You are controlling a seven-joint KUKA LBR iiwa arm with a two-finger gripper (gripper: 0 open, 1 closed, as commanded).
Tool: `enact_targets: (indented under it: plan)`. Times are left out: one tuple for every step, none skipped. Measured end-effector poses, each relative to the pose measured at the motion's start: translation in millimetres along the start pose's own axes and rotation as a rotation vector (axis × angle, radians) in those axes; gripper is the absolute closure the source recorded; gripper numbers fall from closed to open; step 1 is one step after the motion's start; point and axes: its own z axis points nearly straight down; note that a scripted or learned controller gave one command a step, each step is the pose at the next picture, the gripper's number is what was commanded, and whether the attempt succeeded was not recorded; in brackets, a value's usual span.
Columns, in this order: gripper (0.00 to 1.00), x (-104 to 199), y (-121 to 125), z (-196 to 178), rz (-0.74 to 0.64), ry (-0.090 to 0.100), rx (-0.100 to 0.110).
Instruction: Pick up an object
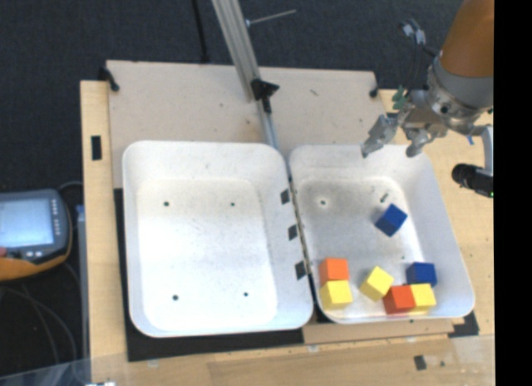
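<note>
My gripper [392,142] hangs open above the far edge of the right bin [441,201], its two fingers spread apart with nothing between them. A blue cube [391,220] lies alone in the middle right of that bin, below and in front of the gripper. Along the bin's near edge sit an orange cube [335,269], a yellow cube [337,294], a second yellow cube [378,281], a red-orange cube [401,298], a yellow cube [423,296] and another blue cube [421,273].
The left bin [204,235] lies beside the right one, with small black clips along the shared wall. A slanted aluminium post [237,31] rises behind the bins. A handheld pendant [32,230] rests off the bench at the left.
</note>
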Motion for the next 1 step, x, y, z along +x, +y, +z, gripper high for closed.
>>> enact_targets:
  plan:
    - [0.0,-45.4,-50.1,101.9,0.008,-0.001,0.009]
